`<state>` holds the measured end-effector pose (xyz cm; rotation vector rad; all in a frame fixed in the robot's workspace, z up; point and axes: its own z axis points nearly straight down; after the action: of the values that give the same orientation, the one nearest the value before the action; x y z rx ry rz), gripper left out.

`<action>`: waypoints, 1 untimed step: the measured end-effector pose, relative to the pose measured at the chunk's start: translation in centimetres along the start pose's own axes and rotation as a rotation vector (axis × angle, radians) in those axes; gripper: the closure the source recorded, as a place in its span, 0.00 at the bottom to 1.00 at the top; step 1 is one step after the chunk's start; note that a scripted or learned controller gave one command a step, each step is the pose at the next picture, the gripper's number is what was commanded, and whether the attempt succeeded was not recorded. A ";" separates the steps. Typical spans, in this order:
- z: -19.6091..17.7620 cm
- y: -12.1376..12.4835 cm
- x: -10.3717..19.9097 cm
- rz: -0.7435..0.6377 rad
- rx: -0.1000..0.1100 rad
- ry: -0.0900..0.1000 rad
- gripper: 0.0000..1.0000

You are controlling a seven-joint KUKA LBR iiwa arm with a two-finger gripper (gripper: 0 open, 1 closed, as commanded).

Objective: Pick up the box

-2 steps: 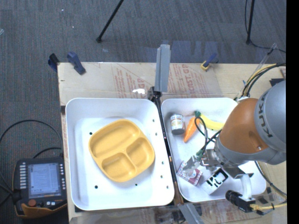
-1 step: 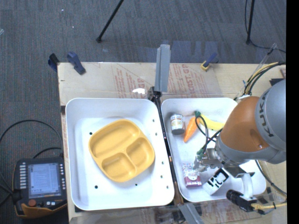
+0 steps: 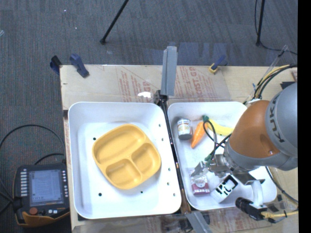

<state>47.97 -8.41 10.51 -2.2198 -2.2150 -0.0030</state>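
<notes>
Grey-orange arm (image 3: 262, 135) bent low over right bin (image 3: 252, 200), tool (image 3: 201, 171) above box (image 3: 200, 184), grip unclear

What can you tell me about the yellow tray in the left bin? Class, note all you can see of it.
The yellow tray is a rounded, shallow plate that looks like smooth plastic, divided by raised ridges into three sections: one large section along its upper left and two smaller ones toward the lower right. It lies flat, right side up, turned at a slant, near the middle of the left bin, resting on the bin's white floor. Nothing lies in its sections and nothing else touches it.
</notes>
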 end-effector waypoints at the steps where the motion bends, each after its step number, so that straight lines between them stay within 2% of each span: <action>1: 1.9 -0.5 -0.6 -0.103 0.004 -0.002 0.00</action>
<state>47.42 -8.99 8.57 -2.1023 -2.3251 0.0042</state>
